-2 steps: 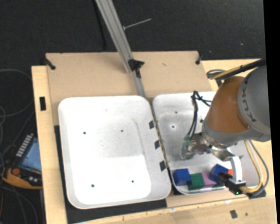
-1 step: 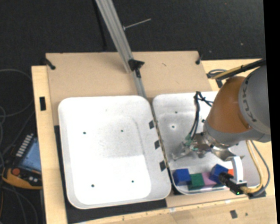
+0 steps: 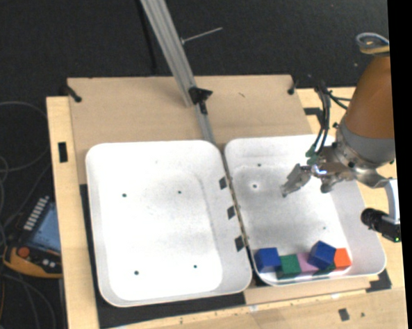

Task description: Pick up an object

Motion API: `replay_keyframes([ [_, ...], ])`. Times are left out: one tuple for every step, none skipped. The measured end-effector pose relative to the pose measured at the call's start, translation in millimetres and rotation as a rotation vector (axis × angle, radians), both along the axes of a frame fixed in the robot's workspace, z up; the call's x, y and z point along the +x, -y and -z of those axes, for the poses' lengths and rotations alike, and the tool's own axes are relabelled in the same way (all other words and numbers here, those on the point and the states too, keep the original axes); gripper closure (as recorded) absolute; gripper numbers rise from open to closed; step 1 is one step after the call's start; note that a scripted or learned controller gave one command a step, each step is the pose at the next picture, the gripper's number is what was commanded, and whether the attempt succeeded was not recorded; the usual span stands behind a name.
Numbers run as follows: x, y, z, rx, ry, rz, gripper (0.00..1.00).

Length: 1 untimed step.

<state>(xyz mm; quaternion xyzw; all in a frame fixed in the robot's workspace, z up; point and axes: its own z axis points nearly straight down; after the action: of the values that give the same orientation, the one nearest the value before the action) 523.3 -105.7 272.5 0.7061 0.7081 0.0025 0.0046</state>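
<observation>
Several small blocks lie along the front wall of the right bin [image 3: 261,157]: a blue cube [image 3: 267,258], a green cube [image 3: 289,265], a pale purple block [image 3: 307,264], a second blue block [image 3: 323,253] and an orange cube [image 3: 342,258]. My gripper [image 3: 309,184] hangs over the middle of the right bin, well behind the blocks and apart from them. It is open, and nothing sits between its two grey fingers [image 3: 293,181].
The left bin [image 3: 160,219] adjoins the right one, with dark clips [image 3: 231,211] along the seam. A slanted metal pole [image 3: 175,51] rises from the back of the bench. Cables and a hand-held pendant [image 3: 36,237] lie off the bench to the left.
</observation>
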Motion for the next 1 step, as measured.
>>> replay_keyframes([
  [-25.1,-2.7,-74.2,0.001,0.001,-0.001,0.0],
])
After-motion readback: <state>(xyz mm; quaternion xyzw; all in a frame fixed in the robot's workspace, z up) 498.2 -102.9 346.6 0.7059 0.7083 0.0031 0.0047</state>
